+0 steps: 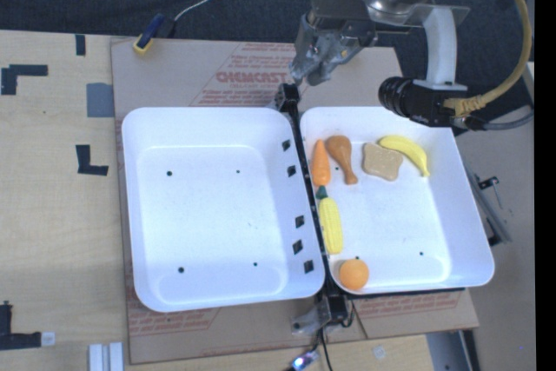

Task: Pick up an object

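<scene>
White plastic forms two shallow bins side by side on a cardboard sheet [252, 74] covering the desk [52, 187]. The left bin [139, 130] holds nothing. The right bin [452, 221] carries six toy foods. A carrot [321, 162] and an ear of corn [330, 224] lie in a line along its left wall, and an orange [354, 274] sits in its near left corner. A drumstick [341, 157] lies just right of the carrot. A slice of bread [380, 161] touches a banana [408, 152] near the far right corner. The grey end effector [306, 72] hangs above the cardboard beyond the far edges of the bins, over the seam between them; whether it is open or closed cannot be told.
</scene>
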Controlling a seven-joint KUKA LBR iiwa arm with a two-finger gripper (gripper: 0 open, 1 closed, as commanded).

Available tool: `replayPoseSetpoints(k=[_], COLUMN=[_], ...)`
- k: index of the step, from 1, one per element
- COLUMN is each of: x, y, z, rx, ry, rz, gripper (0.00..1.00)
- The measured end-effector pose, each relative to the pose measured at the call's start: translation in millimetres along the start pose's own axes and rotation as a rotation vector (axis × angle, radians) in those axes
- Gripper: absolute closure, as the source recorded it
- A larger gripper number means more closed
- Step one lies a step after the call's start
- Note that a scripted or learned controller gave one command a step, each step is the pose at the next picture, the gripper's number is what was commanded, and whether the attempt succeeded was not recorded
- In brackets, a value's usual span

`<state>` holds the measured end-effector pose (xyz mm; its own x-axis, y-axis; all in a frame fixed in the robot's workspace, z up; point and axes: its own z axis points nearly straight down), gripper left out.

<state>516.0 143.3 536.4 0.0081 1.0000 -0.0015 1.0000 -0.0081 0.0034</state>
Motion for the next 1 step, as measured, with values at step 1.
replayPoseSetpoints(k=[1], x=[62.1], y=[-35.8], z=[99.6], rx=[0.016], ry=[-0.002], rz=[-0.016], gripper=[1.0])
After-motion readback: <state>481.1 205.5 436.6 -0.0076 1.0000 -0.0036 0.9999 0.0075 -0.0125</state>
